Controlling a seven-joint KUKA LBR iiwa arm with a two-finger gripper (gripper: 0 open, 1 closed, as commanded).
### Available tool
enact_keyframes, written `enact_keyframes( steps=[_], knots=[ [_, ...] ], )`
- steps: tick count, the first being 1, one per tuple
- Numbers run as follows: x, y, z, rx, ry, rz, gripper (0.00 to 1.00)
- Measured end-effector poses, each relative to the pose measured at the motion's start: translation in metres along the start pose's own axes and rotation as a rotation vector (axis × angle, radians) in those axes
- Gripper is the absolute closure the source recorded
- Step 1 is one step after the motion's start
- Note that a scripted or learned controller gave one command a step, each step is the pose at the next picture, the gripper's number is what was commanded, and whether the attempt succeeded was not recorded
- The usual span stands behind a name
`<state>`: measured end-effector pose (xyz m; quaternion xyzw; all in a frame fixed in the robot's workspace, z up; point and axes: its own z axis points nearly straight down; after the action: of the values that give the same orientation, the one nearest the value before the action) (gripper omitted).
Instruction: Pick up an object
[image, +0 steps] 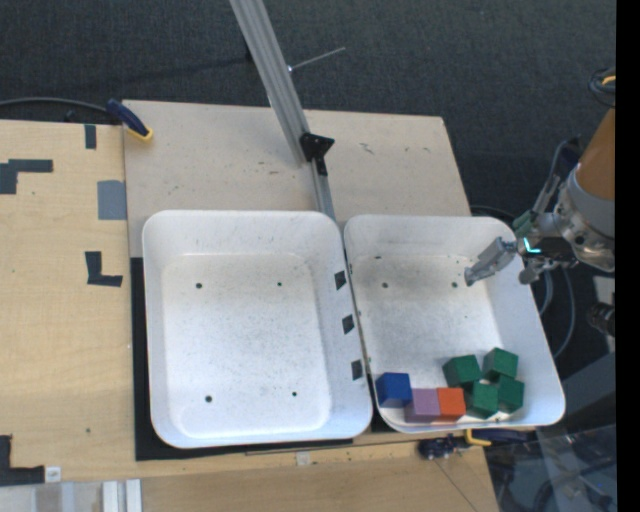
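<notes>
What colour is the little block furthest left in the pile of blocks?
Blue: the leftmost block in the right bin, seen plainly in the camera view.

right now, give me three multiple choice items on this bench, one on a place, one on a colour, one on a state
1. Where do the blocks lie?
A. near right corner of the right bin
B. middle of the left bin
C. on the wooden bench

2. What colour is the block nearest the divide between the bins?
A. orange
B. blue
C. green

3. What is the gripper doing?
A. holding a green block
B. resting in the left bin
C. poised at the right bin's far right part, holding nothing

Answers:
1 A, the cluster sits in that corner.
2 B, the blue block is leftmost.
3 C, no block is between its fingers; the green blocks lie apart from it.
</notes>
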<state>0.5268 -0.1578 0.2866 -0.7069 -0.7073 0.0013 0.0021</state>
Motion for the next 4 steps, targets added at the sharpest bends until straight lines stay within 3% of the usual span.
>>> enact_keyframes(
  steps=[1, 4],
  knots=[
    [0.0, 0.001, -0.002, -0.004, -0.001, -0.002, 0.0],
    [0.001, 0.016, 0.169, 0.003, 0.0, 0.0, 0.0]
  ],
)
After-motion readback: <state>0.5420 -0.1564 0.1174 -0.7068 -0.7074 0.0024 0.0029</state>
